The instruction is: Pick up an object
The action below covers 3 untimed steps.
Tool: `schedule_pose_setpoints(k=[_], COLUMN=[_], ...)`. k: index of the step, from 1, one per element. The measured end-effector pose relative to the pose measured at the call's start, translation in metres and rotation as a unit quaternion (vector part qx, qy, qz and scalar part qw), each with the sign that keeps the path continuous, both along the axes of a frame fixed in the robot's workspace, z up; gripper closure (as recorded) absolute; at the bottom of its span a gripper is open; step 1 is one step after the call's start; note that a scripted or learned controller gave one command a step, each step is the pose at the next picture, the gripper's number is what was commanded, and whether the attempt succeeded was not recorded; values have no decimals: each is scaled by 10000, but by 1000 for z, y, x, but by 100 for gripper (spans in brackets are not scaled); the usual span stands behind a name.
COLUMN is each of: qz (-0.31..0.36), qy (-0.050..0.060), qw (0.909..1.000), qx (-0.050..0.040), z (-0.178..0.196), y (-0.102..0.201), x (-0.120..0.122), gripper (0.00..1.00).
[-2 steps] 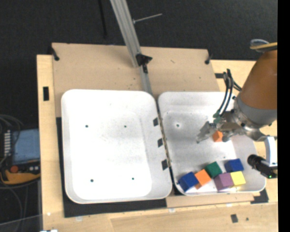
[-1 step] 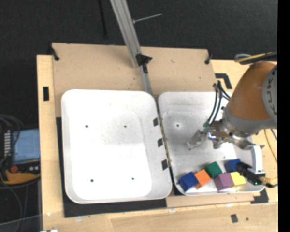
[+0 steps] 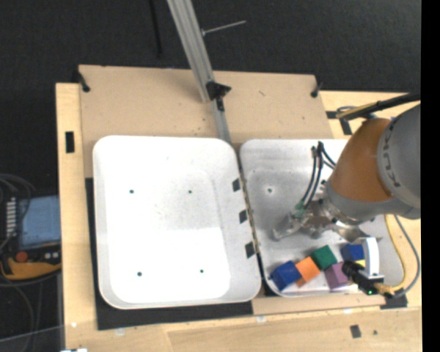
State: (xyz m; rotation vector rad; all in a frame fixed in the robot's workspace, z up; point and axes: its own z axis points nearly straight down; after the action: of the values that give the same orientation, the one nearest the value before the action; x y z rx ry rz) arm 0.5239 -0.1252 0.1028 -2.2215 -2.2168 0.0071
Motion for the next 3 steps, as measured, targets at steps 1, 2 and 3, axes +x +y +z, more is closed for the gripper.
schedule_pose_setpoints(k=[1,2,3], qz=[-34,27,32], qy=[-48,-67,-71], qw=[10000,10000,10000], qx=[9,-2,-5], z=[15,76,139], y=[0,6,1], x=[3,6,4], gripper=[100,100,100])
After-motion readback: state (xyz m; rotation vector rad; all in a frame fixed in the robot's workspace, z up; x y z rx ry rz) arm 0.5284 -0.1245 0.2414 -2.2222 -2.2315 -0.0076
